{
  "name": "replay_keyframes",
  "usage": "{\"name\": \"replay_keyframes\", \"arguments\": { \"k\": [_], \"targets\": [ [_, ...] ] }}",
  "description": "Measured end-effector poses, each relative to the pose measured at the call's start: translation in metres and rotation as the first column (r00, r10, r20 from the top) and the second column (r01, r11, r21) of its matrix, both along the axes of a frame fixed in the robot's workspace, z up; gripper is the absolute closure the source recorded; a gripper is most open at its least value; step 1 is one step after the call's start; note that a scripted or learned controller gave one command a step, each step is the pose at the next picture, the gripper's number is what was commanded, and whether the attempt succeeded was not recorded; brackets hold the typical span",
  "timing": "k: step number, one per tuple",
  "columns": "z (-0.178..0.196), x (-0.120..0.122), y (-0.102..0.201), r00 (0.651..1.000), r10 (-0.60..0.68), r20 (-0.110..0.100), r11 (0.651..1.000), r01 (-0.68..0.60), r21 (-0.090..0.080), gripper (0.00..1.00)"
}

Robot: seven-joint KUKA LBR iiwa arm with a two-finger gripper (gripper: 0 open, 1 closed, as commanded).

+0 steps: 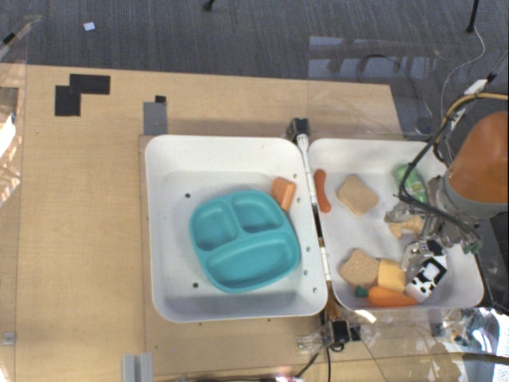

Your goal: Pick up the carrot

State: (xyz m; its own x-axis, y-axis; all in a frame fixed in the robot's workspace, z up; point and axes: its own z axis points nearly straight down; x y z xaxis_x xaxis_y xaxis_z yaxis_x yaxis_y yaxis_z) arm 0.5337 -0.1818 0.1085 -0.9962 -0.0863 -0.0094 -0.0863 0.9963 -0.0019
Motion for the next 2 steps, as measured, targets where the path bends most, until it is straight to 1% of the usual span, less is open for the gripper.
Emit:
{"name": "replay_keyframes", "arguments": {
  "k": [1,2],
  "targets": [
    [0.033,-0.032,0.073,0.962,0.272,0.002,0.962,-0.272,0.0,0.0],
    [0.0,0.04,0.06,0.951,0.311,0.002,0.951,-0.311,-0.001,0.0]
  ]
}}
